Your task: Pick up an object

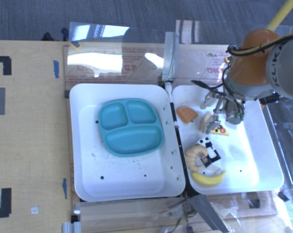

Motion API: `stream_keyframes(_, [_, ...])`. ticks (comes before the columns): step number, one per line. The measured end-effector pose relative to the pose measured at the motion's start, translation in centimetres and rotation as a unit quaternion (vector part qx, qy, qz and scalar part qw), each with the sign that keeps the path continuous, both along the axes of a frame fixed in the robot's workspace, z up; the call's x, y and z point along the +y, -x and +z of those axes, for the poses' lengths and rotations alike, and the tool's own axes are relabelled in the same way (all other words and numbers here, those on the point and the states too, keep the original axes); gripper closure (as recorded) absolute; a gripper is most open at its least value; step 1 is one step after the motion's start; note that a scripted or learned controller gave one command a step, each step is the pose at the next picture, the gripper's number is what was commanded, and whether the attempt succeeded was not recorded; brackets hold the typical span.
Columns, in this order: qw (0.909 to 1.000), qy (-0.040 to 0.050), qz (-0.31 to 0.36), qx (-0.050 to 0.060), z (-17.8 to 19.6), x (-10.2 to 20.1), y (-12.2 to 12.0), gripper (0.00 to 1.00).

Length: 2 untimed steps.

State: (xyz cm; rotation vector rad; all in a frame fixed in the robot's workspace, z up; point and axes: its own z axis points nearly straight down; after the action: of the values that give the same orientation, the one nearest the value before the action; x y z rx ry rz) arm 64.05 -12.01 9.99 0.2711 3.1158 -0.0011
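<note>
The right bin (pixel 263 171) holds several toy foods. An orange wedge (pixel 187 114) lies at its back left. A beige piece (pixel 206 123) and a small pizza slice (pixel 219 129) lie just right of the wedge. Nearer the front are a tan croissant-like ring (pixel 195 157), a black-and-white piece (pixel 210 151) and a yellow banana (pixel 208 178). My gripper (pixel 220 109) hangs just above and behind the beige piece and the pizza slice. Its fingers (pixel 207 100) are spread open, and I see nothing between them.
A blue divided plate (pixel 130 126) sits in the left bin (pixel 88 174). A metal divider (pixel 174 125) separates the two bins. The arm's orange band (pixel 250 52) is over the right bin's back edge. The right half of the right bin is bare white floor.
</note>
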Motion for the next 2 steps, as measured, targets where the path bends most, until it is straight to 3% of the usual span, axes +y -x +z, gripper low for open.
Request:
stream_keyframes(1, [1.0, 0.0005, 0.001, -0.003, 1.0, 0.2, -0.2, 1.0])
stream_keyframes(2, [0.9752, 0.0017, 0.221, -0.002, 9.1, 6.7, -0.7, 1.0])
